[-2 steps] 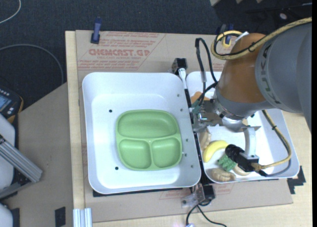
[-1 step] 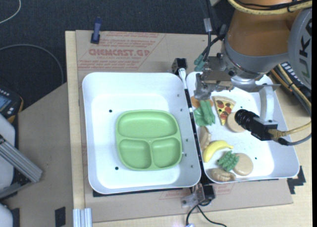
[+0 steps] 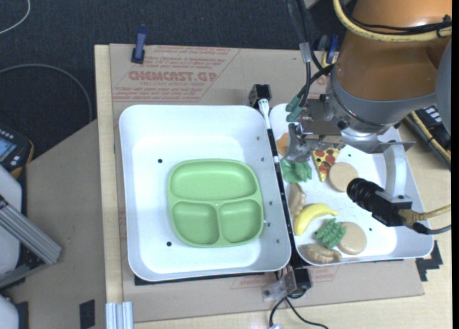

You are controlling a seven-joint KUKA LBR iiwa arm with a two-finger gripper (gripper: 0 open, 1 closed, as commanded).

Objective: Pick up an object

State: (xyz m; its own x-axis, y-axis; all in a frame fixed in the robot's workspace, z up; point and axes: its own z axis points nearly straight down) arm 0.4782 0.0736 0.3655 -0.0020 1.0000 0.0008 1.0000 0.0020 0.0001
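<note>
The gripper (image 3: 300, 141) is shown lowered over the upper left part of the right bin (image 3: 409, 249), close to the wall shared with the left bin (image 3: 136, 177); whether its fingers are apart or together cannot be told, as they are hidden among the wrist hardware. The candidate objects lie crowded in the right bin: a green leafy piece (image 3: 295, 171) just below the gripper, a pizza slice (image 3: 326, 160), a banana (image 3: 313, 216) and a round cookie (image 3: 343, 175). Because the items touch or nearly touch, a neighbour is likely to be nudged or pinched, and the nearby wall may be struck. A green divided plate (image 3: 214, 201) rests in the left bin. On the cardboard sheet (image 3: 176, 73) the red print "CHEMCAST G.P" is legible; the smaller lines are not.
</note>
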